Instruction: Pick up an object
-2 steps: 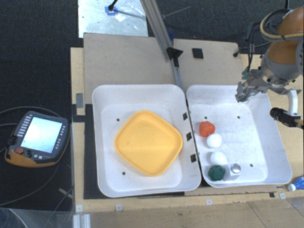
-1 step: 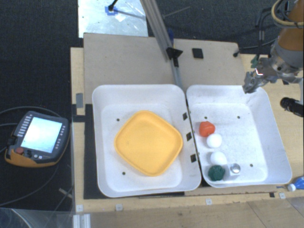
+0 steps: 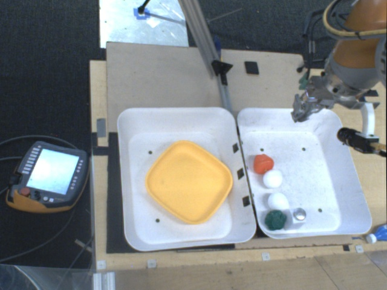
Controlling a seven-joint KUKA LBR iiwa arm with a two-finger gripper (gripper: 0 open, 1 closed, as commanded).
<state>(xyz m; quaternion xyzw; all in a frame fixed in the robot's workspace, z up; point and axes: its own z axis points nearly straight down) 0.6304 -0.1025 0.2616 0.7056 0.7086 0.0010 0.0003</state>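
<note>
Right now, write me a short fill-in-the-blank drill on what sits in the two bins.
1. The yellow plate lies in the ____ bin.
2. The orange ball sits in the right bin just above two ____ balls.
3. The dark green ball lies beside a small ____ cup.
4. The claw hangs over the right bin's ____ rim.

Missing words: left; white; metal; top
</note>
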